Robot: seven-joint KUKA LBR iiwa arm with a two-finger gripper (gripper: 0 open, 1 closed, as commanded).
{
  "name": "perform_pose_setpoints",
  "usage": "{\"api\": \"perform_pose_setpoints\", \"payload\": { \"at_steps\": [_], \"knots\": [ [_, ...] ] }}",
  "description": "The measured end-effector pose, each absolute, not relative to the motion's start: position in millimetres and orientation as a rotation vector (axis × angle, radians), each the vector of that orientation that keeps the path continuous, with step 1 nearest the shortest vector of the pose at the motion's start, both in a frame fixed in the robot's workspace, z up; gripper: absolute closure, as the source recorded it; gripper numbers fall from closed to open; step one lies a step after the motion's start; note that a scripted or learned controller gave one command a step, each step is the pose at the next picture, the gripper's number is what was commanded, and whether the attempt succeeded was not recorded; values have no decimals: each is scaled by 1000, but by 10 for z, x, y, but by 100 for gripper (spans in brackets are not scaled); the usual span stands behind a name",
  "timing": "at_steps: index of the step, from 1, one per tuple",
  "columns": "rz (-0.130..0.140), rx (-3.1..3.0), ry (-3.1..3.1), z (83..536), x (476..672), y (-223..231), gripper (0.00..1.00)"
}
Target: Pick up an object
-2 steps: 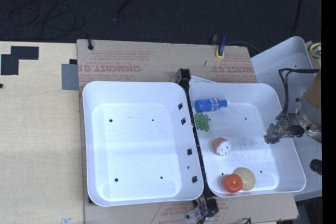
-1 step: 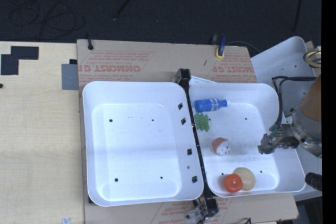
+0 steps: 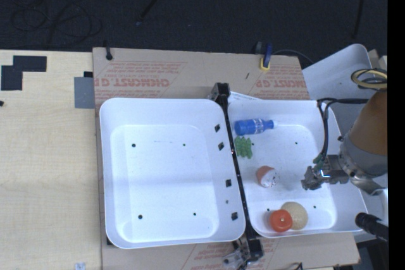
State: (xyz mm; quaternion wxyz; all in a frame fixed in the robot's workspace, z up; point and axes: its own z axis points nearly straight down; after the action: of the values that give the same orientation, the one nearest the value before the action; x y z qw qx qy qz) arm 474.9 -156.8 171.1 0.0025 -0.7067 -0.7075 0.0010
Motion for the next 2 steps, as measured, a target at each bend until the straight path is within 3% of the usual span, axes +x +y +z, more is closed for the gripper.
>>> {"api": "perform_pose_setpoints", "payload": {
  "at_steps": [1,2],
  "knots": [
    [-6,-2222,-2231,2730,5231,-1508,100],
    [6,-2216,-2213,2166,4793,-1127,100]
  ]
}}
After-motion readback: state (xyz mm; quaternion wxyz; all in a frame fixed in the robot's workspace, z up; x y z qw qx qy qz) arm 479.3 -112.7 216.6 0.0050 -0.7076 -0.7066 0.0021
